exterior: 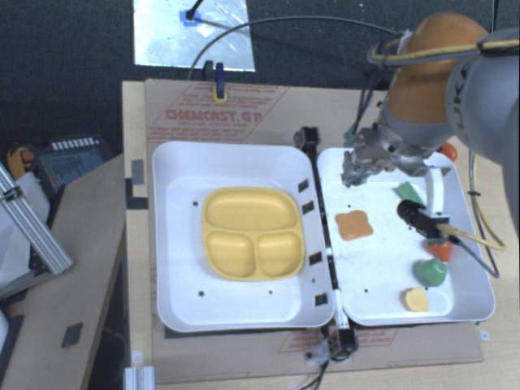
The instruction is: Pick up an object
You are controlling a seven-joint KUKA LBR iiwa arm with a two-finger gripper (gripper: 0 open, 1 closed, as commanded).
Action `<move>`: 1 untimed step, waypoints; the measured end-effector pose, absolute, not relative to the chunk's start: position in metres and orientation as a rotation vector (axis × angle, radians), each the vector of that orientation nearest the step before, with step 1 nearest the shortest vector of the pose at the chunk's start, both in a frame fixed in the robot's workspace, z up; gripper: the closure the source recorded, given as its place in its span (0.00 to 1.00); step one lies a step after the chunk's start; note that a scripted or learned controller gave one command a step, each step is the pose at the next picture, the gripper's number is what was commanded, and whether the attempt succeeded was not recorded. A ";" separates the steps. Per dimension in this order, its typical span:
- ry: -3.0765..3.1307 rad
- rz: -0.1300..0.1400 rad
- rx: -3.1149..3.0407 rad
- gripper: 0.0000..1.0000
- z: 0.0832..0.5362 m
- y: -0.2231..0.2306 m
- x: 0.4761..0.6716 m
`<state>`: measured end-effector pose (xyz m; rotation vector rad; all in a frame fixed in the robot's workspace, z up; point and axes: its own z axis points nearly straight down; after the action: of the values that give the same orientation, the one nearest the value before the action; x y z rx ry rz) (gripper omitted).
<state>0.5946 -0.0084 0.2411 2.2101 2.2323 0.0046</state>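
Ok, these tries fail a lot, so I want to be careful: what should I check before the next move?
1. Gripper over the right bin: ok, near its back left corner.
2. A target close by: ok, the orange slice lies flat just in front of the gripper.
3. Slice apart from other things: ok, bare floor all round it.
4. Gripper straight above the slice: not ok, it sits behind it.
5. Gripper's height over the floor: cannot tell.
6. Path clear of the tray: ok, it lies in the left bin.
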 end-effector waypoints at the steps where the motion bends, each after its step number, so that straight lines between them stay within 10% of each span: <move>1: 2.231 0.004 2.211 1.00 0.232 0.039 0.607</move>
<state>0.6069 0.0385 0.2323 2.2112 2.2306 0.0039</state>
